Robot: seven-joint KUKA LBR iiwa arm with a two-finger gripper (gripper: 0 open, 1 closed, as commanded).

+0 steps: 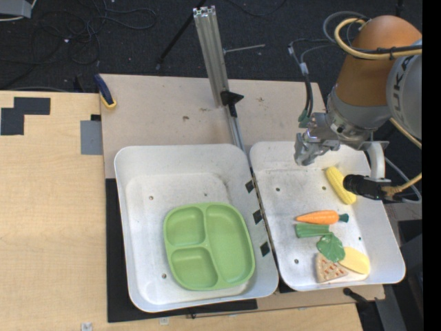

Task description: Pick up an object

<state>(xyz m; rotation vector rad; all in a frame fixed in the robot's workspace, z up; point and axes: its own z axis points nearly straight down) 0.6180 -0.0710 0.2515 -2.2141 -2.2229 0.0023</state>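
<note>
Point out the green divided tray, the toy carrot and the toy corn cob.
green divided tray [207, 245], camera view, on the ridge where its three compartments meet.
toy carrot [317, 218], camera view, middle of the orange body.
toy corn cob [338, 184], camera view, middle of the yellow cob.

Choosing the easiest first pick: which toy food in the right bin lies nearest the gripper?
The yellow corn cob, lying just below and right of the gripper. The carrot, green leafy piece and waffle lie farther toward the bin's front.

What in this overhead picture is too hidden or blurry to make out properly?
- Two-finger gripper: fingertips small and blurred, so open or shut is unclear.
- Yellow toy corn cob: lower end covered by a black fitting on the arm.
- Flat yellow piece: partly under the green leafy toy.
</note>
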